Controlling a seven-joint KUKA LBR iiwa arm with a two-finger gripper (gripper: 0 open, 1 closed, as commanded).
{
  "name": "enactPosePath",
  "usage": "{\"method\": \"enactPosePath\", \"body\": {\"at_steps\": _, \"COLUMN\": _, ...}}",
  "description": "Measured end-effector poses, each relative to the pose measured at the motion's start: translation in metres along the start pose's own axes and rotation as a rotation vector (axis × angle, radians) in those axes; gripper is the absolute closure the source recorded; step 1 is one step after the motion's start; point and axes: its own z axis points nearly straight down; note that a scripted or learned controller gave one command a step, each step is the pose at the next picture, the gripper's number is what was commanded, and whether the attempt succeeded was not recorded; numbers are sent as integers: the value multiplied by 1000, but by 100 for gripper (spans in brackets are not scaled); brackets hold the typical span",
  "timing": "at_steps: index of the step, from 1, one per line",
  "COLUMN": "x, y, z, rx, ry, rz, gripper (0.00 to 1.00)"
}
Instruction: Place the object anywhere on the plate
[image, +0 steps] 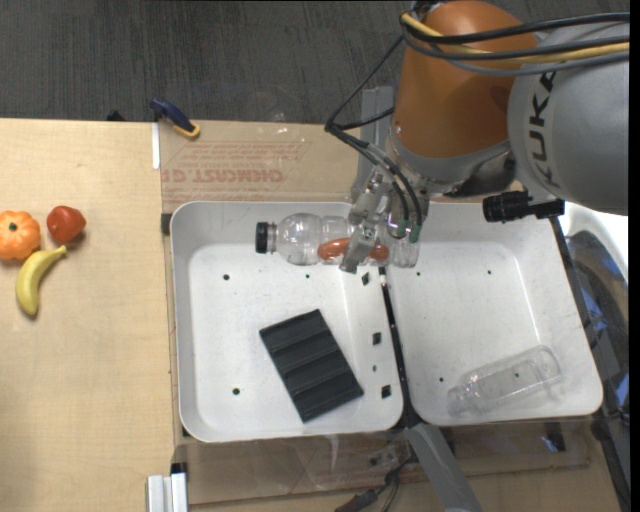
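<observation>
White left bin (200, 330), clear bottle (300, 238) lying just beside gripper (362, 250)

Arm (570, 110) — letters "KU" on its grey casing; cardboard sheet (240, 165) — red print, upside down.

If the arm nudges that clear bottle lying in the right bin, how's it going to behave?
The clear bottle lies on its side on the smooth floor of the right bin, so it would probably roll. It looks empty and thin-walled, so likely light, and it may skid instead of staying put. Its glossy round body could slip from a pinch.
</observation>
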Motion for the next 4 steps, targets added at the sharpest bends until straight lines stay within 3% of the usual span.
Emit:
{"method": "enactPosePath", "body": {"at_steps": 1, "x": -22, "y": -7, "z": -25, "rx": -2, "ry": -2, "rz": -246, "gripper": 100}}
{"method": "enactPosePath", "body": {"at_steps": 2, "x": -20, "y": -58, "z": -45, "rx": -1, "ry": -1, "rz": -393, "gripper": 100}}
{"method": "enactPosePath", "body": {"at_steps": 3, "x": 8, "y": -16, "z": -130, "rx": -2, "ry": -1, "rz": -222, "gripper": 100}}
{"method": "enactPosePath", "body": {"at_steps": 4, "x": 8, "y": -16, "z": -130, "rx": -2, "ry": -2, "rz": -222, "gripper": 0}}
